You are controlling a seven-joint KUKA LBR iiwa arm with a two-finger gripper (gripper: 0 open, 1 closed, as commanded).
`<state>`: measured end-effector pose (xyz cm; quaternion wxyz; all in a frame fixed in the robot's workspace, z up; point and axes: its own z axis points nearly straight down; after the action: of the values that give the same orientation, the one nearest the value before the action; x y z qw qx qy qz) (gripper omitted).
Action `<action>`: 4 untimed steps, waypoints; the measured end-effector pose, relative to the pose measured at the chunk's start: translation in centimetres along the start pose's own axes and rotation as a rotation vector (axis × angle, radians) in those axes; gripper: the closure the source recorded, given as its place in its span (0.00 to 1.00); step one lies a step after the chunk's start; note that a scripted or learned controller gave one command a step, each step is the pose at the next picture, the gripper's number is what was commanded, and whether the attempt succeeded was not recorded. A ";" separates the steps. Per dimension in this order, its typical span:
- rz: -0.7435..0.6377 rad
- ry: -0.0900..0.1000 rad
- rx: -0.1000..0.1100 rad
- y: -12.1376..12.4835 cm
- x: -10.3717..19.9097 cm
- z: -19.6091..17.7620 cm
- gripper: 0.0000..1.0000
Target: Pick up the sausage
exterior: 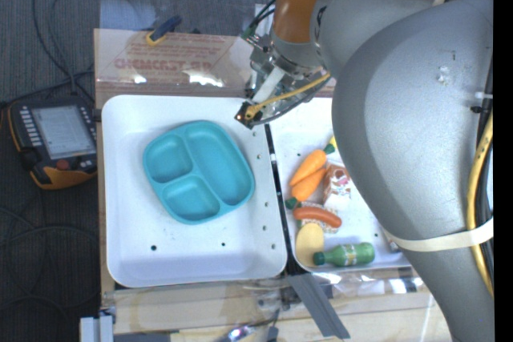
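Toward five o'clock from my gripper (250, 113), whose grip state I cannot tell, lies the small reddish-orange toy sausage (317, 215), probably light, smooth and slippery, best pinched across its middle.

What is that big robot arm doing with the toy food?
It is meant to pick up the sausage, which lies in the right bin between a carrot and a green bottle. The end effector hangs near the back of the bins, apart from the sausage. A blue divided plate sits in the left bin.
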<state>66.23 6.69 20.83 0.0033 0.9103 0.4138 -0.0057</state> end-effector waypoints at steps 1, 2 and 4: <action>0.048 0.009 0.001 0.2 -3.5 -21.1 1.00; 0.287 0.007 0.006 -3.9 -1.1 -6.3 1.00; 0.470 0.007 0.007 1.1 -11.0 -6.5 1.00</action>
<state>59.93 -2.26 27.51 -0.0003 0.9817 0.1904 -0.0032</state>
